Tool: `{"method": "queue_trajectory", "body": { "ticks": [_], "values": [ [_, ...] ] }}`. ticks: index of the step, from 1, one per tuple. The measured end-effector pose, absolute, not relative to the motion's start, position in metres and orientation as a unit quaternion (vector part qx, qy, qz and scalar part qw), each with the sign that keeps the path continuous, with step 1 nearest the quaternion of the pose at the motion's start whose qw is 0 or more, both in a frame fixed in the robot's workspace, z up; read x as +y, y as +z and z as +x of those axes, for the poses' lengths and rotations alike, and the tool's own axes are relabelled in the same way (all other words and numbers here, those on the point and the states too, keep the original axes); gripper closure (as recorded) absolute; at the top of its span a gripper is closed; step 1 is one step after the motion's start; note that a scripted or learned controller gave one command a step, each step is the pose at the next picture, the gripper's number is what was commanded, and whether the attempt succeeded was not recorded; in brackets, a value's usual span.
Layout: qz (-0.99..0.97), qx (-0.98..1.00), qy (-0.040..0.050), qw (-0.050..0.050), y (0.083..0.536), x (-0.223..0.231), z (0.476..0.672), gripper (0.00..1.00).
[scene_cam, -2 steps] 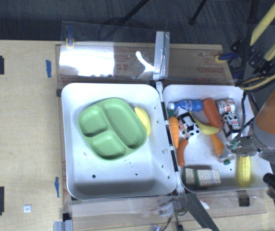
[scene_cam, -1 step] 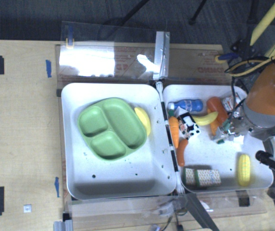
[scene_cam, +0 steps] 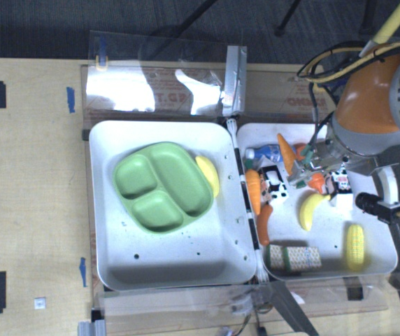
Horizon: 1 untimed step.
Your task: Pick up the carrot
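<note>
The carrot [scene_cam: 254, 191] lies at the right bin's [scene_cam: 385, 257] left wall, left of the gripper [scene_cam: 317, 165], whose grip state I cannot tell.

A green three-compartment plastic plate [scene_cam: 161, 185] lies in the left white bin [scene_cam: 109, 257], with a yellow lemon-shaped piece [scene_cam: 208, 174] touching its right edge. In the right white bin [scene_cam: 389, 257] lie a yellow banana [scene_cam: 310, 210], a yellow corn cob [scene_cam: 354, 246] and a speckled rectangular block [scene_cam: 294, 257].

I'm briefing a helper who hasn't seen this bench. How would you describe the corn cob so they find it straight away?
Look in the right-hand white bin, the one crowded with toy food. Go to its near right corner: the corn cob lies there on its own. It is yellow like the banana to its left, but straight and bumpy with kernels, not smooth and curved.
</note>
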State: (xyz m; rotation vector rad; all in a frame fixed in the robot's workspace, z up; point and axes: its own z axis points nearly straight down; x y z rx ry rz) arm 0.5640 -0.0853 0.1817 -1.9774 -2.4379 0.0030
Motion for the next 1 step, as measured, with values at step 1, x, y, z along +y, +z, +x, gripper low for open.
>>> {"method": "queue_trajectory", "body": {
  "ticks": [1],
  "values": [
    [-0.63, -0.777, 0.0009, 0.001, 0.1819, -0.0855, 0.564, 0.0]
  ]
}}
